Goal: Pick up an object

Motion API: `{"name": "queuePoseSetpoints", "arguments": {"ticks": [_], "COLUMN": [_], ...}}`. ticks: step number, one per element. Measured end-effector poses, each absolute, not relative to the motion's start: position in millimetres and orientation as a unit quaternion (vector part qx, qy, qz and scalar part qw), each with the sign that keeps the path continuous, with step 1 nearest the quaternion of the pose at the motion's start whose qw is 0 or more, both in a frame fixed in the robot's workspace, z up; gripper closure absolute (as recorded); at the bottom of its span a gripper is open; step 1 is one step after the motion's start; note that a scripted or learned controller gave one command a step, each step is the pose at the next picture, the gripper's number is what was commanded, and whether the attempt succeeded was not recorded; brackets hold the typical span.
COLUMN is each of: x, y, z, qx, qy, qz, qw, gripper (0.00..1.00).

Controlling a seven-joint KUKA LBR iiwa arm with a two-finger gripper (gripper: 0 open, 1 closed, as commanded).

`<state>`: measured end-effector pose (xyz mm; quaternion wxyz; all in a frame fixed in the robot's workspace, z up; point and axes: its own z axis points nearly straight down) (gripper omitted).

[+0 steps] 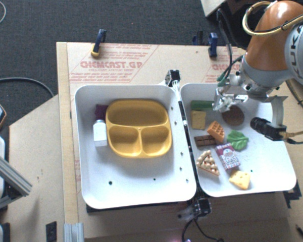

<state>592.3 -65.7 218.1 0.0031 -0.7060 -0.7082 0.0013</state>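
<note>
The yellow tray (138,127) fills the middle of the left bin (86,150), while crowded toy foods (219,153) leave only narrow gaps in the right bin (272,160).

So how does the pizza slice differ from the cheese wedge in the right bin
The tan triangular pizza slice with red dots is speckled with toppings, while the plain yellow cheese wedge is one solid colour. The pizza slice lies near the bin's left wall; the cheese wedge sits further right, nearer the front rim. The pizza slice looks a little larger. Both are wedge-shaped toy foods lying flat in the right white bin.
</note>
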Motion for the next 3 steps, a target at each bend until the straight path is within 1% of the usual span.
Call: {"name": "queuePoseSetpoints", "arguments": {"ticks": [1,2,3], "x": [590.7,591.8,605.6], "y": [-81,-80,-78], "z": [233,233,222], "qx": [-0.708,-0.707,-0.707], "qy": [-0.707,-0.707,-0.707], "qz": [-0.0006,-0.0007,-0.0004], "qw": [-0.001,-0.001,-0.001], "gripper": [1.0,1.0,1.0]}}
